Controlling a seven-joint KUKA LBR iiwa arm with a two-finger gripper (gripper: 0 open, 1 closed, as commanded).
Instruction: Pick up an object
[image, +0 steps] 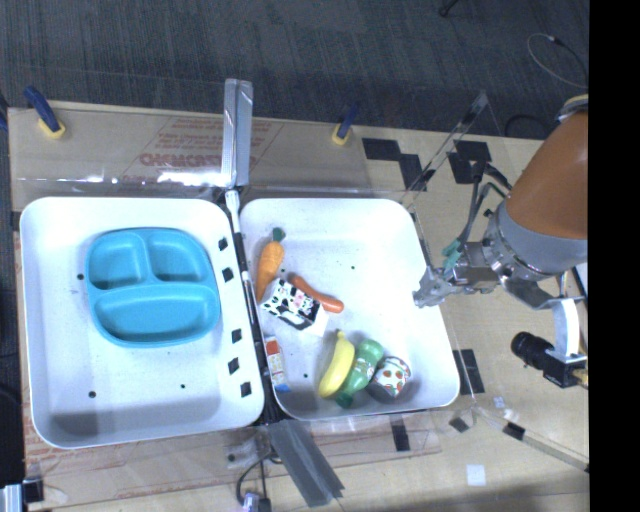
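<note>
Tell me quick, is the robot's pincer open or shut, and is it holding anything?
Pincer: at the right bin's right rim; open or shut cannot be told, and nothing shows between its tips.

The bench (520, 400) is a pale wood-coloured surface carrying 2 shallow white bins side by side, their inner rims touching along the middle. The left bin (50, 330) sits toward the bench's left edge, the right bin (400, 225) just beside it. Black tape marks (385, 150) lie on the bare surface behind and right of the right bin. 2 blue clamps (42, 112) grip the far edge. A clear sheet with red printing (190, 145) lies behind the left bin.
</note>
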